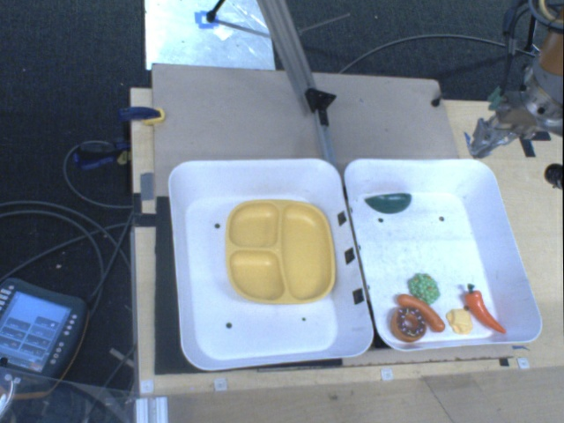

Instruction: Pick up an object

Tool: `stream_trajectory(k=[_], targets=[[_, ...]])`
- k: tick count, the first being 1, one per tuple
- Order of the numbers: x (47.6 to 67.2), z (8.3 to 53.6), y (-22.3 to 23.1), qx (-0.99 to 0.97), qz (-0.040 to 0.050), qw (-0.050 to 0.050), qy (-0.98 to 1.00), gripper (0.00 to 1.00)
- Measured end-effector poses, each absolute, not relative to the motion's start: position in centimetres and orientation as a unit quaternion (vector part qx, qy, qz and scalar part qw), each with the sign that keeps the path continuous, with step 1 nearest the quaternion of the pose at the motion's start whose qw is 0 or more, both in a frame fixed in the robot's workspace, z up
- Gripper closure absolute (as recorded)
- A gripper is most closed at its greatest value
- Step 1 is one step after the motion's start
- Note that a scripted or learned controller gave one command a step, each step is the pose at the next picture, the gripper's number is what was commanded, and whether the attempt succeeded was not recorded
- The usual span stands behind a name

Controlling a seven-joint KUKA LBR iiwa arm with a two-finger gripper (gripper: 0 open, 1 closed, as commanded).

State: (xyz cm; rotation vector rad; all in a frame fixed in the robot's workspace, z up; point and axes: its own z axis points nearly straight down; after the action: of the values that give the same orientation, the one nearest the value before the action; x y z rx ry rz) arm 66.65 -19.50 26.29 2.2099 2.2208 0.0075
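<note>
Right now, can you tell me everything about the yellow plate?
The yellow plate looks like smooth plastic, squarish with rounded corners. Raised ridges split it into three sections: two smaller ones on the view's left and one long one on the right. It lies flat, slightly turned, near the middle of the left white bin, resting on the bin's floor. Nothing sits in it or touches it from above.

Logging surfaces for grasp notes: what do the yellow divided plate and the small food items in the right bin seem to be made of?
The yellow three-compartment plate looks like moulded plastic, matte, with uniform colour and soft rounded ridges. The toy foods, such as the orange-red chilli pepper and brown doughnut, appear to be plastic or rubber, with saturated colours; too small to tell which.
</note>
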Motion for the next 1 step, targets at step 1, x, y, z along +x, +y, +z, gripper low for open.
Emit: stream_trajectory(k=[1], targets=[[66.5, 25.62, -13.37, 0.703, 0.0011, 0.0, 0.711, 1.0]])
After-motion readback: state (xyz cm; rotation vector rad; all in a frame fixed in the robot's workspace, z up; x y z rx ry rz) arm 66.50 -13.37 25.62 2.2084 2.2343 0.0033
